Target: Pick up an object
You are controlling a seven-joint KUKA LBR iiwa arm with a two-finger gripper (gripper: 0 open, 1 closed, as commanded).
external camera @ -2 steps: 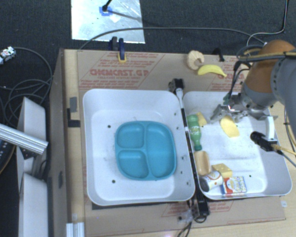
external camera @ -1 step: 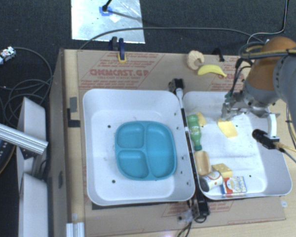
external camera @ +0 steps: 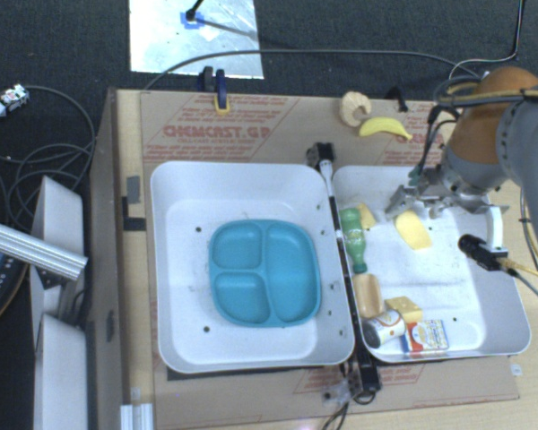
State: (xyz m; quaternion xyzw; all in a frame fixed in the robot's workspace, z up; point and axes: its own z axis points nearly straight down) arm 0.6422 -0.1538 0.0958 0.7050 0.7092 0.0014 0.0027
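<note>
My gripper (external camera: 415, 204) hangs over the back of the right bin (external camera: 507, 316), reaching in from the right on the grey arm with its orange band. Its fingers stand open and hold nothing. A yellow block (external camera: 413, 231) lies on the bin floor just in front of the fingertips. A green bottle (external camera: 351, 236) lies along the bin's left wall, with a small yellow piece (external camera: 367, 215) beside it. Nearer the front lie a tan bread-like piece (external camera: 368, 294), a yellow wedge (external camera: 404, 309), a small can (external camera: 387, 330) and a printed carton (external camera: 427, 335).
The left bin (external camera: 179, 195) holds a blue divided plate (external camera: 263, 271). A banana (external camera: 384, 129) and a beige object (external camera: 354, 107) lie on the cardboard behind the right bin. A black and white fitting (external camera: 484, 247) juts over that bin's right side.
</note>
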